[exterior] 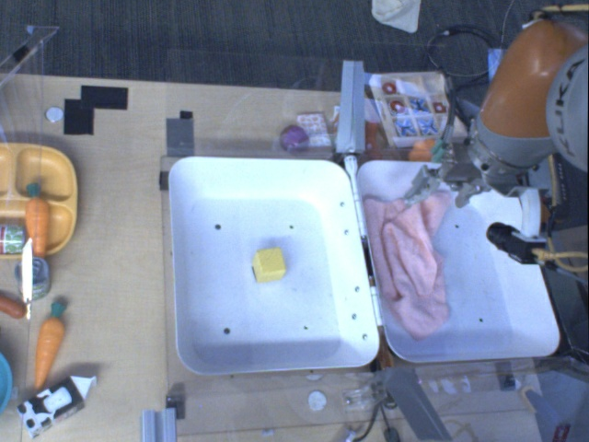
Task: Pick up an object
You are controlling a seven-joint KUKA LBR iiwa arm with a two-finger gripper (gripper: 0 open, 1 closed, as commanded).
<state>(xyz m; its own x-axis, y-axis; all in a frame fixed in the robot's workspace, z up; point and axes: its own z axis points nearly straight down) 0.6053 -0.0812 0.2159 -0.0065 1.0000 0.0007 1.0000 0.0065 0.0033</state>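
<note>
You are at the grasp step, over the right bin (515, 330). The gripper (440, 180) sits at the upper edge of the pink cloth (410, 263), which lies bunched along the bin's left wall and runs from near the top down towards the lower middle. The jaws look spread, with thin prongs splayed just above or just touching the cloth's top corner. I cannot tell from this slanted view whether any fabric lies between them, so do not count the cloth as held.

The other candidate is the yellow block (269, 264), alone near the middle of the left bin (212, 339), well apart from the arm. Your nearest target is plainly the cloth.

The next move, as I judge it, calls for the jaws to drop into the fabric and press together on a fold, then lift straight up. Soft cloth gives way and slips, so a shallow pinch at the corner may come away with nothing. Watch too for the cloth dragging against the divider between the bins as it rises. Check that fabric hangs from the jaws before you call the pick done.
</note>
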